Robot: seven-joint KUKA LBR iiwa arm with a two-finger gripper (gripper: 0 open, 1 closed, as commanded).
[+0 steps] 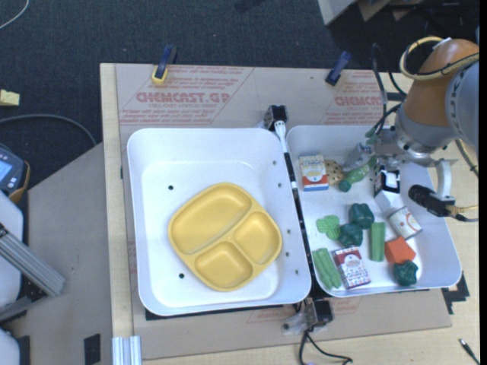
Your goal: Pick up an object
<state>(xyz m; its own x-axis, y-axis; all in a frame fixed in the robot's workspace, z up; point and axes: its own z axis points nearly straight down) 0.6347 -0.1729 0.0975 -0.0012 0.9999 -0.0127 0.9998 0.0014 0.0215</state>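
My gripper (386, 182) hangs over the back half of the right bin (449, 251), below the grey wrist and orange band. It stands just right of a green bottle-shaped toy (353, 177) and above a small white can (404, 222). Nothing shows as held. A red and white carton (313, 171) lies at the bin's back left. Further forward lie a light green piece (329, 225), two dark green pieces (361, 214), a green stick (377, 241), an orange block (399, 250) and a red card box (351, 268).
The left bin (152, 166) holds a yellow divided tray (224, 236). A green pod (326, 268) and a dark green lump (405, 273) lie near the right bin's front wall. Black cables run beside the arm at the right.
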